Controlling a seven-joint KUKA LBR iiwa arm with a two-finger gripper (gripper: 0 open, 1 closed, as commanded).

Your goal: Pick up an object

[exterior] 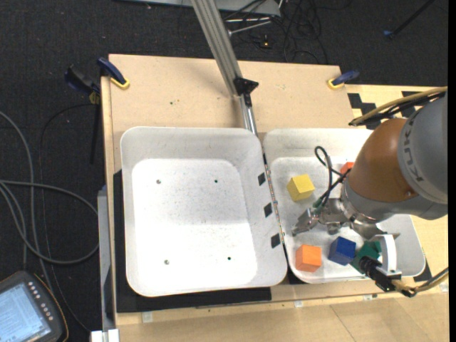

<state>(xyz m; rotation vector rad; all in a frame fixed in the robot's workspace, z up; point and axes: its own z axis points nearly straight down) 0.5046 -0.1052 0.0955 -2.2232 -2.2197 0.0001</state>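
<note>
— Yellow cube (301,186): where?
— In the right bin (283,164), toward its far left part, lying free on the white floor, apart from the other pieces.
— And from the left edge across?
— Screen (21,311) at the bottom left corner, off the surface (178,84). Grey cables (28,212) looping over the dark floor above it. Blue and yellow clamp (112,73) on the far left corner of the surface. Then the left bin (135,191), white, speckled with dark dots, side by side with the right bin.
— Between the bins?
— Metal pole (217,38) slanting down from the top to the far end of the seam. Black tabs (268,209) spaced along the seam itself.
— Rest of the right bin?
— Orange cube (308,257) near the front wall, nearer the camera than the yellow cube. Blue cube (343,250) just right of the orange cube, close but apart. Green piece (370,250) just beside the blue cube, partly under the arm. Bit of red (347,168) at the arm's edge, mostly hidden.
— Pincer?
— Pincer (308,223) low in the right bin, between yellow cube and orange cube, pointing left. Released or clenched: cannot tell.
— Arm?
— Arm (399,169) in from the right, orange band over the right half of the bin, grey above. Second clamp (342,79) on the far edge of the surface, behind the right bin.
</note>
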